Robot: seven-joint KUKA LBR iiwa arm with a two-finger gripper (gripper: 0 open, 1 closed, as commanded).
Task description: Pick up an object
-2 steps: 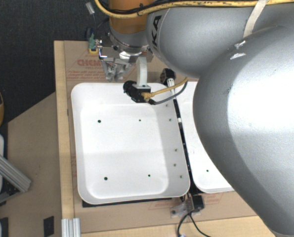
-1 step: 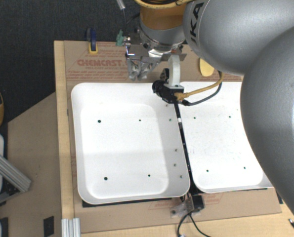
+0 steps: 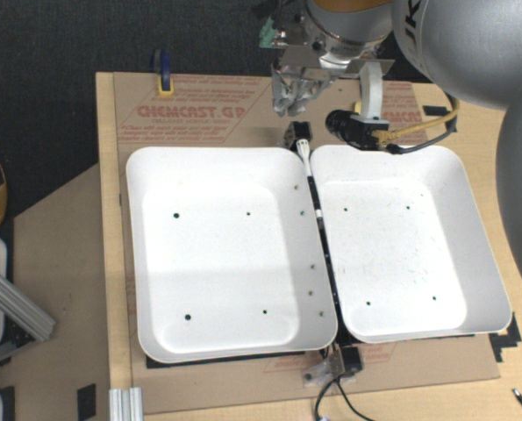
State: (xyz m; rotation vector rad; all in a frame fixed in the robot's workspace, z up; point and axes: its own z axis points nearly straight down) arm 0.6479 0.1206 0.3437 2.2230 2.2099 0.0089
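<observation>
Here the end effector (image 3: 291, 97) hangs beyond both bins (image 3: 155, 235).

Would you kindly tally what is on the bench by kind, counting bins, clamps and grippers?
White bins: 2, left bin and right bin
Blue and yellow clamp: 1
Gripper: 1
Total: 4

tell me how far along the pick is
Nothing looks done. The gripper hangs above the bench's far edge, behind the seam between the left bin and right bin, with no object seen between its fingers. The whole pick is left.
</observation>
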